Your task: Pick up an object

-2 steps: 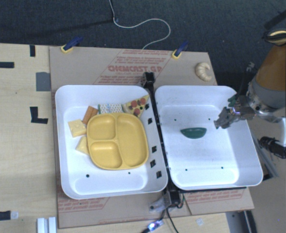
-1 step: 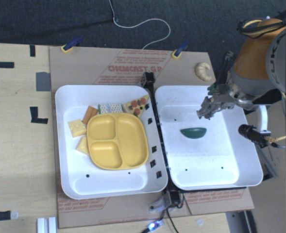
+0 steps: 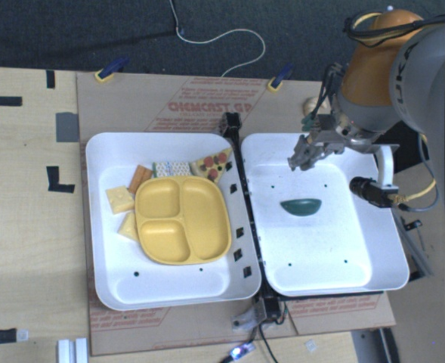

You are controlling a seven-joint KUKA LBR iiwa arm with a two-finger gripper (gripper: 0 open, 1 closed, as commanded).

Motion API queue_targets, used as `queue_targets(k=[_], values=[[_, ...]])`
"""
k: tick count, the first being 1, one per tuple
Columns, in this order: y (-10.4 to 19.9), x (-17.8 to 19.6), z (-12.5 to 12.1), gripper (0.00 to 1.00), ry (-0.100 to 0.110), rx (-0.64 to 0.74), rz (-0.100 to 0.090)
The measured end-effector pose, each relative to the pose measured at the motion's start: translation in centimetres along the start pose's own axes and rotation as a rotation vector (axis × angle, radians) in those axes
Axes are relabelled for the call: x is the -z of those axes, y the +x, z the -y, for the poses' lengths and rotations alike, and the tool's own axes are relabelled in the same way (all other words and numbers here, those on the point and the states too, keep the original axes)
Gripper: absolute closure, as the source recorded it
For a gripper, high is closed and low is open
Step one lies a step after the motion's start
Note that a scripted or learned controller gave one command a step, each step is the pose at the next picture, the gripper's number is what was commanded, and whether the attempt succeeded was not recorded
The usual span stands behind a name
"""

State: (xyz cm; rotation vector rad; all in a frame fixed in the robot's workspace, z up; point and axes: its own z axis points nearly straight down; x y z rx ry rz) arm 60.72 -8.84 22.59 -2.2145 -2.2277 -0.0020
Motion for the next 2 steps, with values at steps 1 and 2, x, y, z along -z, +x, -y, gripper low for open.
queue_targets(k=[1, 2], values=[[3.7, 0.7, -2.8, 1.00, 0.000, 0.000, 0.000], [2.8, -0.9, -2.6, 1.00, 0.003, -0.005, 0.003]])
